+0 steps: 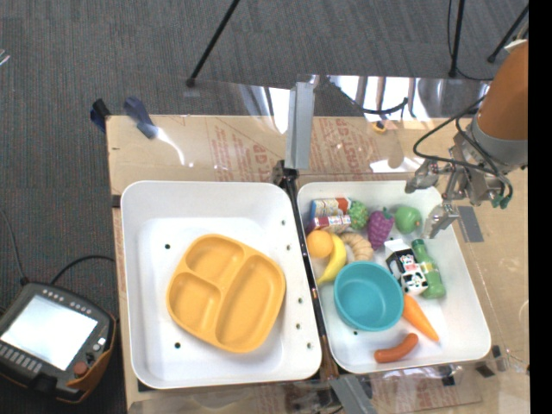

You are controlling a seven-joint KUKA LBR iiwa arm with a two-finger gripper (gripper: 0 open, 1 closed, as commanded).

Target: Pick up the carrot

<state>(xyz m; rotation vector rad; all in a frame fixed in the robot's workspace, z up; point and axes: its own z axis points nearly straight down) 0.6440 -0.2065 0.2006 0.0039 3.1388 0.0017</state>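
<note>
carrot (421, 316) first: you'll find it lying in the right bin (476, 313), near that bin's front right corner, touching or just beside the teal bowl (368, 295) on the bowl's right, with a small sausage (396, 348) just in front of it by the front edge. your gripper (442, 203) hangs over the bin's back right corner, well apart from the carrot, its two fingers spread and nothing between them; the green apple (407, 219) sits just to its left. along the back edge you have a small can (329, 214) lying on its side with a red and white label too small to read, purple grapes (380, 226) and a green leafy piece beside them. an orange (320, 244) and a banana (334, 260) lie against the bin's left edge. a little black and white carton (411, 272) and a green bottle (428, 270) rest between the bowl and the right edge; their print is not legible. the left bin (147, 210) carries a yellow divided tray (227, 292) in its middle. reversed red lettering shows on the cardboard (207, 149) behind the bins, unreadable to you.
</note>
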